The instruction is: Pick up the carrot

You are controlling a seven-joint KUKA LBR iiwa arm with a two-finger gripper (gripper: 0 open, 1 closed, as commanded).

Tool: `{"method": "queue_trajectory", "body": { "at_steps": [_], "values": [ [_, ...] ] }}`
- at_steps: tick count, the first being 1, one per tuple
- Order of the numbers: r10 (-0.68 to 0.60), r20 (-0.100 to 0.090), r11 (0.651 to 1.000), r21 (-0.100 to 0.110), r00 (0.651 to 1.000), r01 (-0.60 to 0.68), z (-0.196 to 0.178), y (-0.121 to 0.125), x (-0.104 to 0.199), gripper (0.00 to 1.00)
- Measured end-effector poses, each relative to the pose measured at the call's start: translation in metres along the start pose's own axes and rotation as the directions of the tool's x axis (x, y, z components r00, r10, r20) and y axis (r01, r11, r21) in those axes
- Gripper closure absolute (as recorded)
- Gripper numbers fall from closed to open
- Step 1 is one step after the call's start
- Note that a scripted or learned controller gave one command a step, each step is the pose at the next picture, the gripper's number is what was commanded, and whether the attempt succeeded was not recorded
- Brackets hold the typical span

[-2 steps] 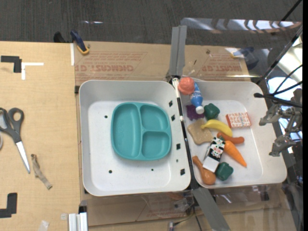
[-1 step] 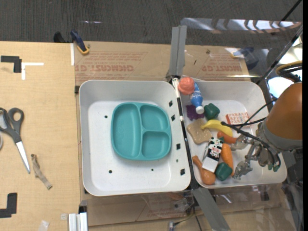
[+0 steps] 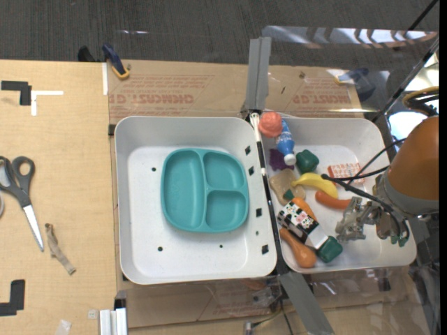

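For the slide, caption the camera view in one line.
KUKA arm's gripper hovers in the right bin beside the orange carrot, among cluttered toys; a teal divided plate sits in the left bin.

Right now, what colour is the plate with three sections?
Teal. The plate sits in the left bin, seen in the camera view.

A teal plate (image 3: 204,190) is seen in a white bin (image 3: 133,208). Left of the silver-grey gripper (image 3: 351,227), an orange carrot (image 3: 332,199), yellow banana (image 3: 316,183) and black-and-white spotted carton (image 3: 299,218) are seen.

Cardboard sheet (image 3: 209,89) behind bins: red print, mirrored, unreadable.
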State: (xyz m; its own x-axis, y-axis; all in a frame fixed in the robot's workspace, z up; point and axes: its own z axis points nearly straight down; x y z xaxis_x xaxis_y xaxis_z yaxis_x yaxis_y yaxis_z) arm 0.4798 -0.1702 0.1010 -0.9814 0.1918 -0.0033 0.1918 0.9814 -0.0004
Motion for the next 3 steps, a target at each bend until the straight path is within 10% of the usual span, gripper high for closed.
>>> {"method": "queue_trajectory", "body": {
  "at_steps": [1,2,3],
  "values": [
    [0.388,-0.003,0.921,0.001,0.921,-0.388,0.01,0.079,0.0,1.0],
    [0.392,0.009,0.92,-0.002,0.92,-0.392,0.007,0.077,-0.004,0.0],
    [0.522,-0.002,0.853,0.003,0.853,-0.522,0.009,0.084,-0.091,0.0]
  ]
}}
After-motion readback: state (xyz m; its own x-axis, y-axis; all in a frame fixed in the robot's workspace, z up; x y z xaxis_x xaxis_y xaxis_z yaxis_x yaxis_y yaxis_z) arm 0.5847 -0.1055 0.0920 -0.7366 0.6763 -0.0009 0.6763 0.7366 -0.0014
